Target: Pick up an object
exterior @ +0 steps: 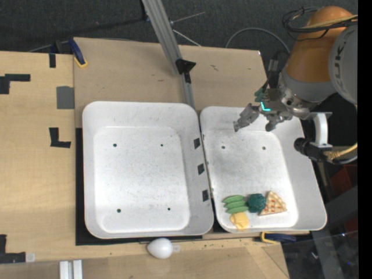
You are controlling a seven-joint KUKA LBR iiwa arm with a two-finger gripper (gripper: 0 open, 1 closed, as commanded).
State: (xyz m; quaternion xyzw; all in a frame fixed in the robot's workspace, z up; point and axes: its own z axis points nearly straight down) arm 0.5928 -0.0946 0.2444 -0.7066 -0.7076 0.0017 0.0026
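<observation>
Now | right bin: green toy, yellow piece, pizza slice | fingers spread wide, holding nothing

even overhead light, soft shadows, slightly grainy, sharp focus

Open floor across the right bin, toys clustered at its near edge.

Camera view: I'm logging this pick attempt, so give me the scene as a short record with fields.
tool: open, holding nothing, above far end of right bin
right bin contents: green piece, dark green piece, yellow piece, pizza slice toy, clustered at near end
left bin: white, beside right bin
outside bins: white egg-shaped object on bench
</observation>
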